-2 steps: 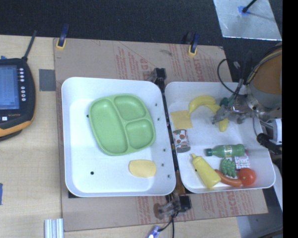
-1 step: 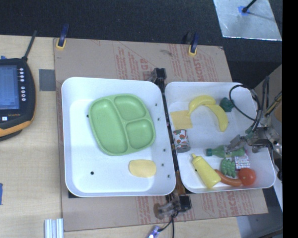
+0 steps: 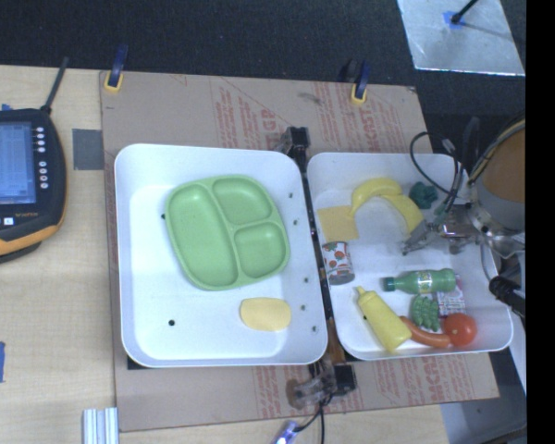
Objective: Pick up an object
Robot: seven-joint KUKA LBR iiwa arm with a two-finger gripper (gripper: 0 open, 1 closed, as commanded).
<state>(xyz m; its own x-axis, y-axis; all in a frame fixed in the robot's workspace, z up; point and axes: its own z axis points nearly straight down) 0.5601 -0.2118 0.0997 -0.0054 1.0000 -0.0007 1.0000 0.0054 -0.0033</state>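
My gripper [image 3: 422, 232] hangs over the right bin [image 3: 379, 350], near its right wall, just below the banana [image 3: 386, 195] and a small teal object [image 3: 423, 193]. It is open, with bare white bin floor between its fingers. Below it lie a green bottle [image 3: 421, 281] on its side, a yellow squeeze bottle [image 3: 382, 318], a red tomato [image 3: 460, 328], a red chili [image 3: 424, 338] and a green leafy piece [image 3: 425, 312]. A yellow cheese slice [image 3: 338, 222] and a small printed can [image 3: 339, 261] sit at the bin's left side.
The left bin [image 3: 139, 340] holds a green divided plate [image 3: 228, 231] and a pale yellow oval piece [image 3: 265, 314]. A tablet controller [image 3: 14, 183] rests on the bench at far left. Cables [image 3: 444, 155] hang by the arm's orange band [image 3: 505, 168].
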